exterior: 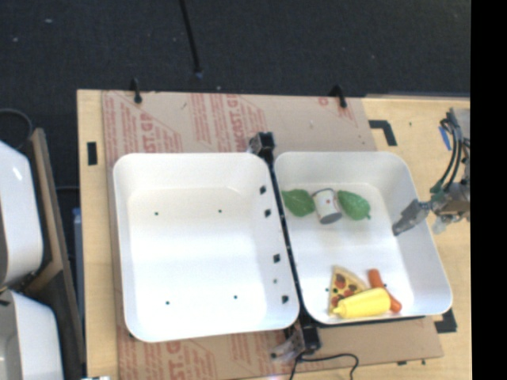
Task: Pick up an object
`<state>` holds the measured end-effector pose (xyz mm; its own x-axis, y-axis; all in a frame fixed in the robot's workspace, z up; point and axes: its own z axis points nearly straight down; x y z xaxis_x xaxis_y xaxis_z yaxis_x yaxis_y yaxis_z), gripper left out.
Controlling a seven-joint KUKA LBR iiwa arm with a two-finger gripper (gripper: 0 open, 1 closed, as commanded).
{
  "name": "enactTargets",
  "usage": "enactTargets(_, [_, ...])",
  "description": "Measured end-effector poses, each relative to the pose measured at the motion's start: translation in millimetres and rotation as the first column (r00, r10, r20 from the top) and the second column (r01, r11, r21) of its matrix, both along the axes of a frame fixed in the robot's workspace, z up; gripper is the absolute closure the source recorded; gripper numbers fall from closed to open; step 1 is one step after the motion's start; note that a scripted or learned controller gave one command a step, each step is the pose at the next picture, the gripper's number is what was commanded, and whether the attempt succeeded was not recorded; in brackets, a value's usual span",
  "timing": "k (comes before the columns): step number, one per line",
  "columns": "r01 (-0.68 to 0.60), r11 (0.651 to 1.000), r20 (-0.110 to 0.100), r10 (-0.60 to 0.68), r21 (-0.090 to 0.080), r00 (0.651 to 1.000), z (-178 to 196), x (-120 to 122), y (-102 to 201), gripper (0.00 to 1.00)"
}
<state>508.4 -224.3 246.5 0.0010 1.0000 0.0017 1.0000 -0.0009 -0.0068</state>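
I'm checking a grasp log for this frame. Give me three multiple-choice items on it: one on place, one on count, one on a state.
1. Where do the toys lie?
A. left bin
B. right bin
C. on the bench

2. How many green leaves flank the can?
A. one
B. two
C. four

3. Where is the hand?
A. at the right bin's right rim
B. over the left bin
C. on the pizza slice

Key: 1 B, since the can, pizza slice and yellow toy all sit in the right bin. 2 B, as a leaf lies on each side of the can. 3 A, for the hand is at that rim.
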Motion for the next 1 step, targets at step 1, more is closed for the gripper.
enactTargets(1, [-0.001,1.000,0.003,0.001,-0.001,1.000,1.7,0.7,0.1,0.00])
